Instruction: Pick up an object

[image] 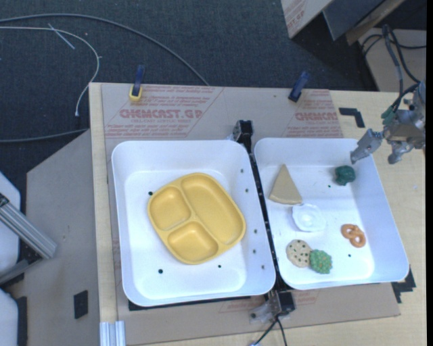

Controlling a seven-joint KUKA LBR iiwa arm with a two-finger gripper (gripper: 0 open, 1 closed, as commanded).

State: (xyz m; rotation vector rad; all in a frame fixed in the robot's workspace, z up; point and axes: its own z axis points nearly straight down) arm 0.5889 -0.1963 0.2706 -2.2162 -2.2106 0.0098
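The yellow tray (196,217) fills the left bin (128,203). In the right bin (385,223), the dark green piece (345,175) lies nearest the gripper (380,152), seemingly spread and empty (partly cropped); a descent might clip the rim.

Arm (421,101) cut off by right edge; only the wrist end visible. Gripper (380,150) blurred, fingers spread, nothing resolvable between them. Small dark-green object (345,175) in right bin (389,230): shape too small to identify. White round item (306,217) barely separable from bin floor. Metal bracket (27,233) clipped at left edge. Cardboard box (304,15) truncated at top edge. Desk (379,111) corner cropped at right.
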